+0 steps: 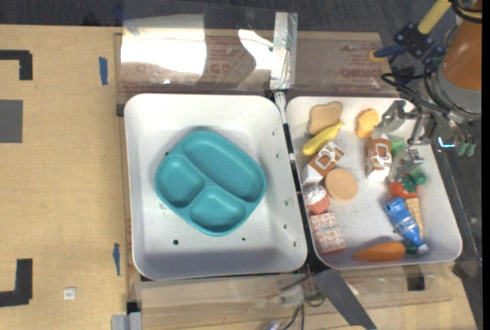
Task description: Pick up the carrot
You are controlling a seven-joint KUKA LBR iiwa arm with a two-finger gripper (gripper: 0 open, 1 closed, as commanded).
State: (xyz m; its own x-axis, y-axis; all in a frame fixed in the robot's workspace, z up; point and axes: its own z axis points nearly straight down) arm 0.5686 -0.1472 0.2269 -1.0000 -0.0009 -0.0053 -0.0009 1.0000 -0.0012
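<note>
The carrot [380,250] is a small orange toy lying flat along the front edge of the right bin [448,191], just below a blue bottle [402,220]. My gripper [406,138] hangs over the right-hand part of that bin, well behind the carrot and apart from it. It is above a brown and white box [377,155] and a red piece with a green top [406,184]. Nothing from the bin is seen lifted with it.
The right bin also holds a bread slice [325,116], a banana [321,141], a tan round disc [341,185], a small can [316,199] and a pink box [328,232]. A teal divided plate [210,181] lies in the left bin [145,129].
</note>
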